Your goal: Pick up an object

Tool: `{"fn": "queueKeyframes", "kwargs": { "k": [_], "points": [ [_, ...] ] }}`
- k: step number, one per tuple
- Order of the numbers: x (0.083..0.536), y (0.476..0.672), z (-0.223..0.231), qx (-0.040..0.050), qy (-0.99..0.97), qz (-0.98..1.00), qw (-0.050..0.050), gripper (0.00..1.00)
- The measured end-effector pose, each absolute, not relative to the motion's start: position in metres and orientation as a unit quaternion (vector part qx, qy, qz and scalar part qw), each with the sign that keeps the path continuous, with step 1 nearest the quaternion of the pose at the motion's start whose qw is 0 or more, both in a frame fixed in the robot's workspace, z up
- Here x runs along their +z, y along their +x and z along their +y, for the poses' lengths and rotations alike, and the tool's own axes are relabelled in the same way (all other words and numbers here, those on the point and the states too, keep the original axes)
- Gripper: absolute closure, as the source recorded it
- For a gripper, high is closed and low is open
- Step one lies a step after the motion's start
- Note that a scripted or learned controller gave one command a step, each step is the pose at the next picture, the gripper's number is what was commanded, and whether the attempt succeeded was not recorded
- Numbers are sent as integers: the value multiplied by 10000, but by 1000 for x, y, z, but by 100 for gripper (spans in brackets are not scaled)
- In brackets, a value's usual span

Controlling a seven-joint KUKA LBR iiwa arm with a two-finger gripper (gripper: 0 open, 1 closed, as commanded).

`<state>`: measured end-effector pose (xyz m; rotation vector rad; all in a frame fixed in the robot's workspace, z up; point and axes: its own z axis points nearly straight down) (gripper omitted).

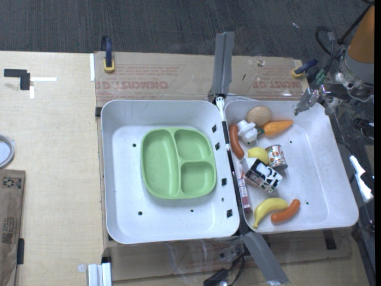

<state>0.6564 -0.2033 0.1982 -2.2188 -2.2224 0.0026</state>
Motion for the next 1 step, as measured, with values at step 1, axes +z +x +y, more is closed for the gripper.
{"fn": "queueKeyframes", "kwargs": {
  "k": [1],
  "points": [
    [92, 649, -157, 0, -6269, -7791, -5, 0]
  ]
}}
